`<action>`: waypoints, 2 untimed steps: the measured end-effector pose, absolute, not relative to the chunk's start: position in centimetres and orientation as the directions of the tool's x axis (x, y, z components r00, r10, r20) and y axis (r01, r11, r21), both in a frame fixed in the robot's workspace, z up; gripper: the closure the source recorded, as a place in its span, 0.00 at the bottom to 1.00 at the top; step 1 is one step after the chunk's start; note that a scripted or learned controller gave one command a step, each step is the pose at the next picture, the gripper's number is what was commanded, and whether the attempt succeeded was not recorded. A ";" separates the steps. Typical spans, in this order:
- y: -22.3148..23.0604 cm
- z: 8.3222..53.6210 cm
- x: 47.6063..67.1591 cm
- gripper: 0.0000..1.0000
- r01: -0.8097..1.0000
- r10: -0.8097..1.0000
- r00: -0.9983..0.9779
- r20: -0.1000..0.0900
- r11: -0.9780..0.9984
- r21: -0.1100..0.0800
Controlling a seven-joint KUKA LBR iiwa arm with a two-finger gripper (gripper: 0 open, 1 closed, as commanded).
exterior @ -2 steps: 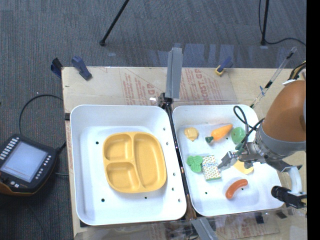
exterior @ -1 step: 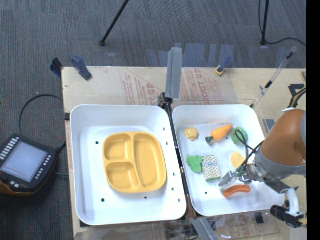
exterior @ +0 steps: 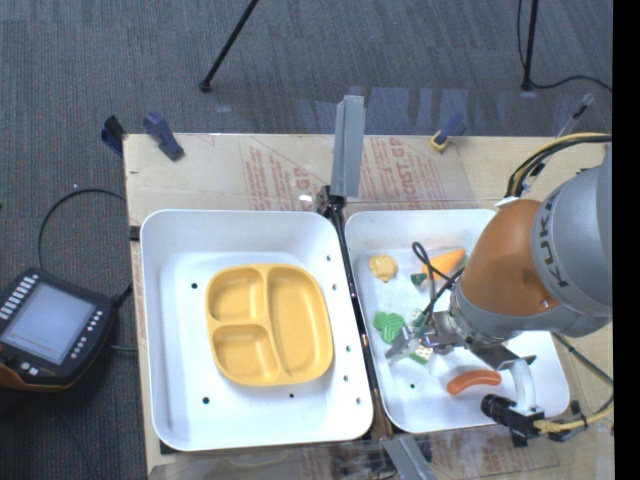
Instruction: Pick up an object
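Note:
My gripper (exterior: pixel 415 347) hangs low over the middle of the right bin (exterior: pixel 400 408), below the arm's orange band. Just to its left lies a green leafy toy (exterior: pixel 388 323), touching or nearly touching the gripper. A small green bit (exterior: pixel 419 357) shows right under the gripper. A red sausage (exterior: pixel 473 380) lies to the gripper's lower right. At the far side of the bin sit a pale yellow piece (exterior: pixel 382 266), an orange carrot (exterior: pixel 446 260) and a small dark green piece (exterior: pixel 419 279). The arm hides the bin's right part.
The left bin (exterior: pixel 165 318) holds a yellow three-compartment plate (exterior: pixel 268 324). A grey upright post (exterior: pixel 348 148) stands behind the seam between the bins. Blue clamps (exterior: pixel 162 135) sit on the bench's far edge, and a handheld control pendant (exterior: pixel 45 328) lies on the floor at left.

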State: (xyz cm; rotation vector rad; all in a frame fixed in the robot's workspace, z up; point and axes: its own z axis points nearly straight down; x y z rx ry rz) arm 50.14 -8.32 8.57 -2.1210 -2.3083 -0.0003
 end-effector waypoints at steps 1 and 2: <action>-8.7 9.4 50.0 1.00 0.997 0.997 -0.074 0.004 0.074 -0.009; -8.8 9.4 50.0 0.00 0.997 0.997 -0.073 0.004 0.073 -0.009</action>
